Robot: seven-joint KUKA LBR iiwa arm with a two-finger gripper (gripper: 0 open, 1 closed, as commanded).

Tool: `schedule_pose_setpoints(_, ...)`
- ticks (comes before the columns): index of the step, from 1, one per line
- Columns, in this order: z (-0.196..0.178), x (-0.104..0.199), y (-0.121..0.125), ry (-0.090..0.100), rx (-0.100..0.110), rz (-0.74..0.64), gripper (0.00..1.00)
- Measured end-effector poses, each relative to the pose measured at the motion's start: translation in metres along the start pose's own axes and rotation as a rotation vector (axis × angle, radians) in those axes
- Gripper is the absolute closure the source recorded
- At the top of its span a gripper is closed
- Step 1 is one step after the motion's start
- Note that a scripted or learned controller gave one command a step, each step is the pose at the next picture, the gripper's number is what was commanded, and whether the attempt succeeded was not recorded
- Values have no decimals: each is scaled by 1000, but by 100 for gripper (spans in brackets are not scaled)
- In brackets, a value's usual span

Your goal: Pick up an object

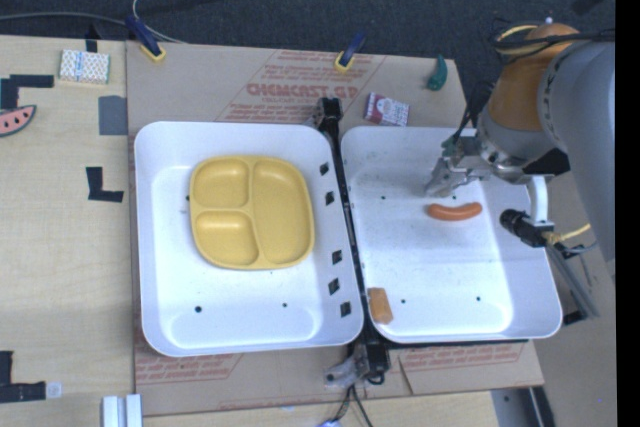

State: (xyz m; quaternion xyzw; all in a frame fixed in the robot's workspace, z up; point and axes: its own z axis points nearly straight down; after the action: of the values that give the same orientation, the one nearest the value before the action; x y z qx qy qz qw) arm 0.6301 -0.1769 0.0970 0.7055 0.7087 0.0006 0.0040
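Observation:
An orange sausage-shaped object (454,210) lies in the right white bin (420,305), in its upper right part. My gripper (444,181) hangs just above and slightly left of it, its metal fingers pointing down toward the bin floor. The fingers appear spread with nothing between them. A small tan block (379,305) rests at the right bin's lower left, near the divider. In the left bin (170,305) sits a yellow divided plate (252,212).
The arm's grey body and orange band (525,90) fill the upper right, above the right bin's far corner. Black clips (335,255) run along the seam between bins. A small red-and-white packet (386,109) lies on the cardboard behind the bins.

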Motion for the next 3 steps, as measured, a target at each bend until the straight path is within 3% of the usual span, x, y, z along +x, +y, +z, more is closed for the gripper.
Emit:
schedule_pose_setpoints(1,0,0,0,0,0,0,0)
schedule_pose_setpoints(2,11,33,33,4,4,2,0)
schedule_pose_setpoints(3,12,69,39,5,5,2,0)
